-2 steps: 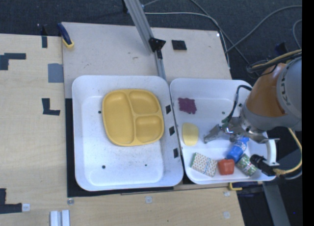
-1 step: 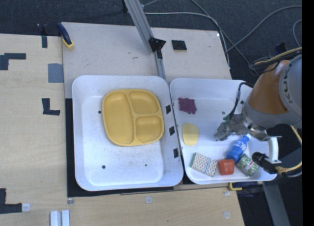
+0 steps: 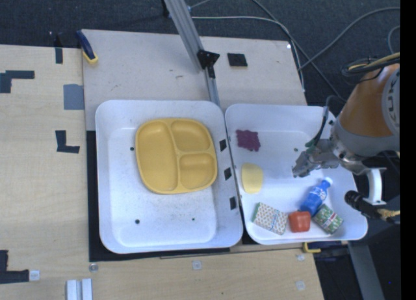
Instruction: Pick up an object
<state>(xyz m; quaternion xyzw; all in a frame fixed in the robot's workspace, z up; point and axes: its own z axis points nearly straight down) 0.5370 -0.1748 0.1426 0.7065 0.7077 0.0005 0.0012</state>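
Fingers [image 3: 300, 170] hang low over the right bin [image 3: 279, 118]; whether they are open or closed cannot be told. Just beside them, toward the near right corner, the blue bottle [image 3: 316, 196] is seen lying, its long axis slanted toward them.

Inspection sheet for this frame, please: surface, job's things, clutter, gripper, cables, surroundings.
Surface: left bin and right bin, side by side.
Job's things: in the right bin, purple piece, yellow piece, patterned packet, red block, blue bottle, green can.
Clutter: yellow divided plate in the left bin.
Gripper: gripper over the right bin, holding nothing visible.
Cables: cables on the dark floor.
Surroundings: wooden bench, metal pole.
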